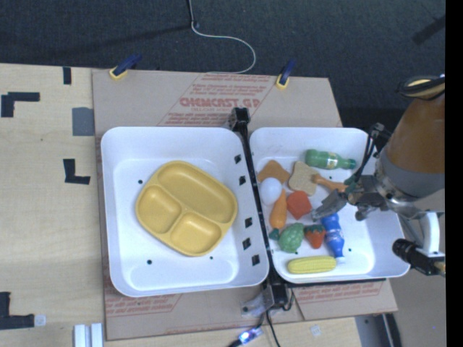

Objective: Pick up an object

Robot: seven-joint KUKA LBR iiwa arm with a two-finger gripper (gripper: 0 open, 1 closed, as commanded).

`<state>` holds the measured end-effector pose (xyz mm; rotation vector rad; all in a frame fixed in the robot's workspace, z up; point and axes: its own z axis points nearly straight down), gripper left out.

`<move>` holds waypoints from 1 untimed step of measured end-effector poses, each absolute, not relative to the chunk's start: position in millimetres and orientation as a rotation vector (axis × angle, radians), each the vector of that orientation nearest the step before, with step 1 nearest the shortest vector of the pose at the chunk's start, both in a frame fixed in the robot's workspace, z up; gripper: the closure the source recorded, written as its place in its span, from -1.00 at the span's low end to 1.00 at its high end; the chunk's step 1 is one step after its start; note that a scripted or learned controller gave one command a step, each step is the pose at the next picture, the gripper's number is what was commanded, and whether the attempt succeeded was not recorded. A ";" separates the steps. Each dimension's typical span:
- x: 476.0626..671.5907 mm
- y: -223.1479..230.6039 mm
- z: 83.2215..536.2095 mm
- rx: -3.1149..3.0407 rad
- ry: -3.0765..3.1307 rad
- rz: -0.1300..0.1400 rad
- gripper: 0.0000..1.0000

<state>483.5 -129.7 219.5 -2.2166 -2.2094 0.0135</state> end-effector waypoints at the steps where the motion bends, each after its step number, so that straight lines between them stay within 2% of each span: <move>1: 486.0 -129.5 225.3 -2.220 -2.221 0.002 -1.00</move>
